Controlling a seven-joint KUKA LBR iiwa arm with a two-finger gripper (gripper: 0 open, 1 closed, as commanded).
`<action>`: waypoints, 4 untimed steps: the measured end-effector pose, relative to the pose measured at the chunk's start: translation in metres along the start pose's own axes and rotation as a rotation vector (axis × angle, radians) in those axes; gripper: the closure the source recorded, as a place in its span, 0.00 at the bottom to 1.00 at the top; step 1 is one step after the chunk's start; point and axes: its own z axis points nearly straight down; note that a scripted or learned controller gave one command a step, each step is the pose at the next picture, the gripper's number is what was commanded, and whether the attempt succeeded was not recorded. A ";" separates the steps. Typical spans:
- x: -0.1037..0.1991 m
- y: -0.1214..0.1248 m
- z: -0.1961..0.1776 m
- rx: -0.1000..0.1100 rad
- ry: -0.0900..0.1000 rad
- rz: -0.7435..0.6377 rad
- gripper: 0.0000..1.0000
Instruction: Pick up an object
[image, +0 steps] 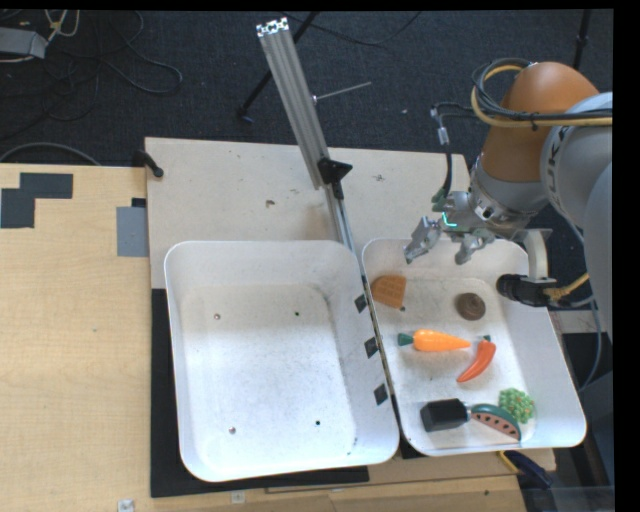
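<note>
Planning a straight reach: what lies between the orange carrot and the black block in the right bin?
In the camera view, bare white bin floor separates the carrot from the black block; the red pepper sits off to the right.

No readable text, no labels, no brand marks, no numbers on bins, bench or arm

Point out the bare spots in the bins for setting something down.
The left white bin has its whole floor bare. The right white bin is crowded: orange toy carrot, red pepper, black block. A small bare patch lies left of the carrot.
</note>
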 end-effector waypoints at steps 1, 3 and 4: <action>0.000 0.001 -0.003 -0.004 -0.001 -0.002 0.00; 0.010 0.000 0.097 -0.013 0.001 -0.002 0.00; 0.008 0.002 0.082 -0.020 -0.003 -0.002 1.00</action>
